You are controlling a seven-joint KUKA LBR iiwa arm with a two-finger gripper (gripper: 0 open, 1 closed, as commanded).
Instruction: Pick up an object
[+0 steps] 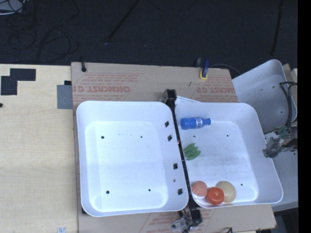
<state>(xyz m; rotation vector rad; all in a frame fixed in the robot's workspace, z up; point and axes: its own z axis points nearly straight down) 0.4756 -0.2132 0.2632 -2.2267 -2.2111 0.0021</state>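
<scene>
Two bins [126, 111], one bottle [195, 123].

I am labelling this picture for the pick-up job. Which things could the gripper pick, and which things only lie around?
Things to pick, all in the right bin:
blue bottle
green piece
orange round object
pink round object
pale yellow round object

Only lying around:
left bin
cardboard sheet
yellow and blue clamp

This is a robotics lab or test cell: two shallow white plastic bins [126, 159] sit side by side on a brown printed cardboard sheet [146, 84] laid over a pale wooden bench [34, 154], black cables [29, 4] trail across the dark floor at the far side, and a small yellow-and-blue clamp [204, 69] grips the cardboard's far edge
</scene>
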